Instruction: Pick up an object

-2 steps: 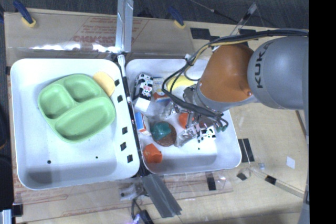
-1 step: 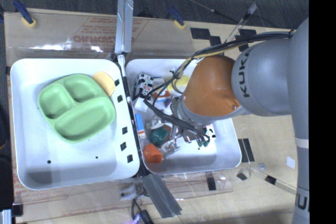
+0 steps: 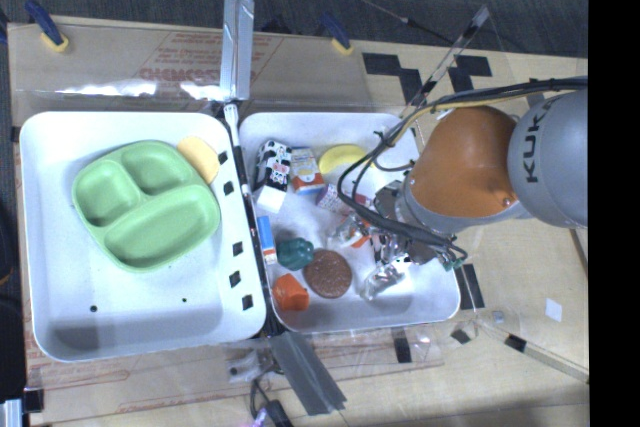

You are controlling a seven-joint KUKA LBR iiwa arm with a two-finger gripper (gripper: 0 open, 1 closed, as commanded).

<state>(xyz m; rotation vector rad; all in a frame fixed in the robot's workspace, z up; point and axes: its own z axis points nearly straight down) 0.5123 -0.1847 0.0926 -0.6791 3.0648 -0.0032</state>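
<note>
- Right bin (image 3: 440,307): holds the clutter I must pick from. A brown disc (image 3: 329,274), an orange block (image 3: 290,292), a teal piece (image 3: 294,252), a yellow round object (image 3: 343,157), a black-and-white die (image 3: 273,157) and a small red-and-white carton (image 3: 305,177).
- Left bin (image 3: 60,315): holds a green divided plate (image 3: 148,202) with a pale yellow object (image 3: 199,155) at its upper right edge.
- My gripper (image 3: 385,260): low in the right bin, right of the brown disc, among cables and glare. I cannot tell how my jaws stand, nor whether anything sits between them.
- Likely step: closing in on a target in the bin's lower middle.
- Doing it well, in my judgement: choose one piece standing apart from its neighbours, centre over it, descend straight, and avoid the bin wall. The disc lies flat and may slip; the orange block looks easier to pinch.
</note>
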